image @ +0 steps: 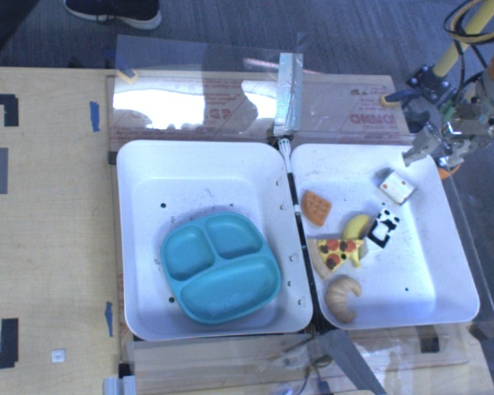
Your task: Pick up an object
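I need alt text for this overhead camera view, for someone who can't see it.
Two white bins sit side by side: the left bin holds a blue divided plate, the right bin toy foods including a pizza slice, banana and croissant. The gripper hovers at its far corner.

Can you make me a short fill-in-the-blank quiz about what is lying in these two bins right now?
1. The blue divided plate lies in the ____ bin.
2. The divided plate has ____ compartments.
3. The toy pizza slice lies in the right bin, touching the yellow ____.
4. The toy croissant sits nearest the ____ edge of the right bin.

Missing words: left; three; banana; front
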